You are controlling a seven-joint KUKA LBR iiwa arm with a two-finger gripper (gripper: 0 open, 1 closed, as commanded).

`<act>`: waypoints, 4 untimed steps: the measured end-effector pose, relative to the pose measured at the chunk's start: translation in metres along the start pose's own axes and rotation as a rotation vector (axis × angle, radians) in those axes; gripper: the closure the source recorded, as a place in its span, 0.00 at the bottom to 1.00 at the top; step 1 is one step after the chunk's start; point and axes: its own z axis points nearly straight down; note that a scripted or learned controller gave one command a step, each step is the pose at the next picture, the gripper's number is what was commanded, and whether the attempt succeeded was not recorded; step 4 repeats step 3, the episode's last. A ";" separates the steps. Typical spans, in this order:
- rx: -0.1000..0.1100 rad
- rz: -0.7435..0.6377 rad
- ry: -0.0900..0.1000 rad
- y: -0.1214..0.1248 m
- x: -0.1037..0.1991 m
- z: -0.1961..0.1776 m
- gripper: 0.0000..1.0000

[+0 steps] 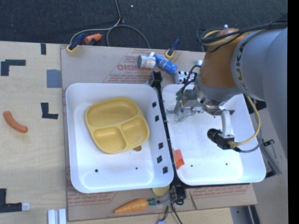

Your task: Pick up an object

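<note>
Camera view: I have the gripper low over the right bin, near its left wall; can't tell its grip state. Nearest obj., a yellow divided plate, sits in the left bin. I'd shift left and approach its rim squarely.

The scene is lit evenly and rather brightly, apparently from above; no single lamp can be identified. The two white bins are rendered very bright, almost washed out, so little surface detail is seen on them. Only soft, short shadows are cast, for example under the yellow plate and beneath the arm. The dark floor at the top is left nearly black. The picture is slightly soft and grainy overall. The arm, close to the camera, is somewhat blurred, and small parts are hard to resolve.
</note>
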 end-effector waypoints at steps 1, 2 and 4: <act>-0.002 0.004 -0.003 0.003 -0.004 0.004 0.00; -0.004 0.007 -0.006 0.050 -0.074 0.050 0.00; -0.002 0.003 -0.003 0.087 -0.064 0.087 0.00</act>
